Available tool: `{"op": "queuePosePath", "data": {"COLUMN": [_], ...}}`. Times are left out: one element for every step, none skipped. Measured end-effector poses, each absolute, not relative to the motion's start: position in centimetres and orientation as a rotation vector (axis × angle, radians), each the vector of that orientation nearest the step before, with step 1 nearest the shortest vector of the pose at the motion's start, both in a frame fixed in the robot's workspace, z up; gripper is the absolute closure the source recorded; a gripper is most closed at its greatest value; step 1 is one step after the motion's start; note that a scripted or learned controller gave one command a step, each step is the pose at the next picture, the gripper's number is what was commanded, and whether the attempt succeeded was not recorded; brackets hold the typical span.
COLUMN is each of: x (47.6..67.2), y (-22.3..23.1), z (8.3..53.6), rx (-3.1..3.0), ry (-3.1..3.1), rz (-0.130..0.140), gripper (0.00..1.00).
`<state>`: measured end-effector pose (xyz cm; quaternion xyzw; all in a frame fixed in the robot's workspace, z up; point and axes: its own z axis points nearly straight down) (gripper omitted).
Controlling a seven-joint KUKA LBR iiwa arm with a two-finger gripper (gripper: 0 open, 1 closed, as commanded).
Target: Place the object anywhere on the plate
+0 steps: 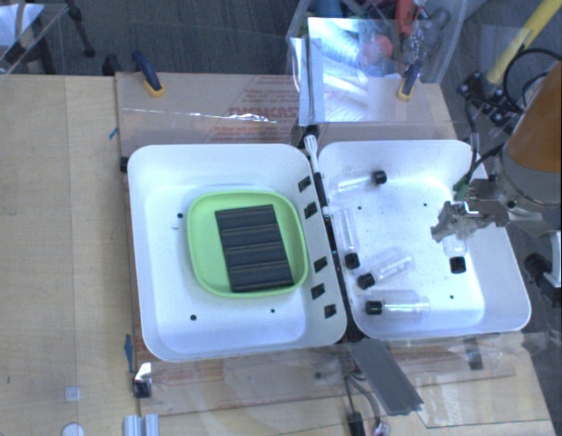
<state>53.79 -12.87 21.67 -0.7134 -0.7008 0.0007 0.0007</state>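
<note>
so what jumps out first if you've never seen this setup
The green plate in the left bin draws the eye first, with a dark ribbed block lying on it. Next come the clear vials with black caps scattered in the right bin, and the pincer poised over that bin's right side.

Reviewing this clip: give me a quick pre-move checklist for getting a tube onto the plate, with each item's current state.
1. Plate sits flat in the left bin: ok.
2. Room on the plate: not ok, a dark ribbed block covers most of it.
3. Tubes lie in the right bin, for instance one near the front: ok.
4. Claw is over the right bin: ok.
5. A tube is between its fingers: cannot tell.
6. Divider between the bins is free of objects: ok.
</note>
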Motion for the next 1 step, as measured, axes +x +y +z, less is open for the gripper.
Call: {"op": "queuePosePath", "data": {"x": [53.8], "y": [-12.88], "z": [21.68], "rx": [-2.24], "ry": [-2.201], "rz": [0.002], "gripper": [0.0]}}
